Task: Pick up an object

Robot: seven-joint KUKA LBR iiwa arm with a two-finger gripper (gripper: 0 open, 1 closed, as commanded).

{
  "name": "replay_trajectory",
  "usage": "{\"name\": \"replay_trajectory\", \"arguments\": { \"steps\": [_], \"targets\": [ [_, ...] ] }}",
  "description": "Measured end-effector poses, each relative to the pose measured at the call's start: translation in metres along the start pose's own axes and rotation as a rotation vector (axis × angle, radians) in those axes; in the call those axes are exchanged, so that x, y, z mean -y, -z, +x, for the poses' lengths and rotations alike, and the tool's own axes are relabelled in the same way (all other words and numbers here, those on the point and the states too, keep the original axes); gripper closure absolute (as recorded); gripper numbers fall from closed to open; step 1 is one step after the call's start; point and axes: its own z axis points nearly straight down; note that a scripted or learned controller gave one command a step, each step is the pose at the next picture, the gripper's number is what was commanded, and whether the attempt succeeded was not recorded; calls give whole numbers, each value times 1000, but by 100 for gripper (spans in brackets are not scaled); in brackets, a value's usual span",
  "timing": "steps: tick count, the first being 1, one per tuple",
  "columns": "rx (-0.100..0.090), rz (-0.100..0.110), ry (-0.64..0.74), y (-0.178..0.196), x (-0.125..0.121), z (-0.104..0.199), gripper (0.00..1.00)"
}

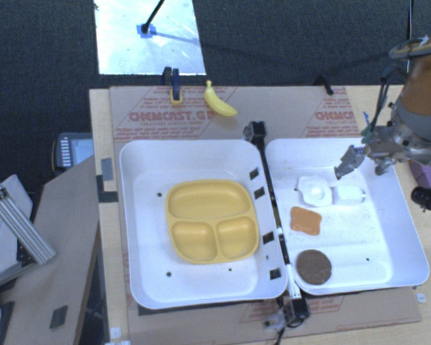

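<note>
Tool [364, 162] above right bin [398, 216], orange piece [305, 220] down-left, well apart.

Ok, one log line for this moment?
gripper: open, above right bin, holding nothing | orange square piece, brown round disc: lying in right bin | yellow divided tray: in left bin

My surface [298, 102] is a pale board with red lettering. Beyond its far edge lies dark carpet [44, 62] with a shiny metal sheet [149, 36] on it. Left of the surface stand a tan table [60, 234] and an aluminium rail [16, 218].
</note>
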Motion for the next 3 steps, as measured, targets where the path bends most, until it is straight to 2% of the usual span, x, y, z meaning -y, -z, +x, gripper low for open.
{"name": "replay_trajectory", "arguments": {
  "steps": [1, 2, 3],
  "targets": [
    [2, -10, 2, 6, -2, 0, 0],
    [1, -7, 1, -38, 4, 1, 0],
    [1, -5, 0, -100, 4, -3, 0]
  ]
}}
